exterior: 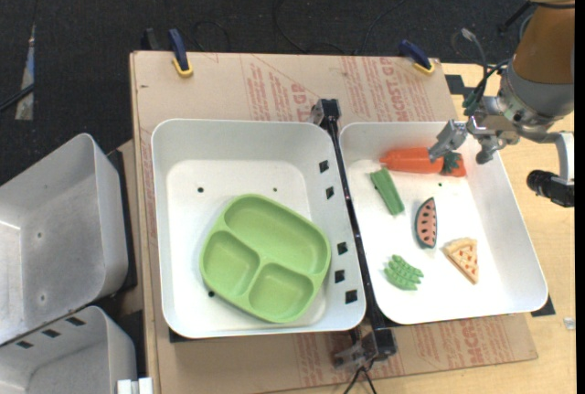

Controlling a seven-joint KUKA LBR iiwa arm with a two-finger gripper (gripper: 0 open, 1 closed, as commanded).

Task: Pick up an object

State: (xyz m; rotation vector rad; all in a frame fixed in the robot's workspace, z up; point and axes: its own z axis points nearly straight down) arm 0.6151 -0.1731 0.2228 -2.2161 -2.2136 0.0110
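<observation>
The arm is reaching in from the right, its claw [467,143] hanging over the far end of the right bin [521,228], just above the right end of an orange carrot [413,160]. The carrot is lying flat near the bin's far wall, its long axis running left to right, with its green top end toward the claw and its other end pointing toward the divider between the bins. The two fingers are standing apart, one on each side above the carrot's green end, and nothing is sitting between them.

Nearer in the same bin, a green bean pod [388,192] is lying at a slant just below the carrot. A watermelon slice [426,223], a pizza slice [463,258] and a green pea pod [402,272] are lying further toward the front. The left bin [183,145] is holding a green divided plate [264,258]. Both bins are sitting on a cardboard-covered surface [274,86].
</observation>
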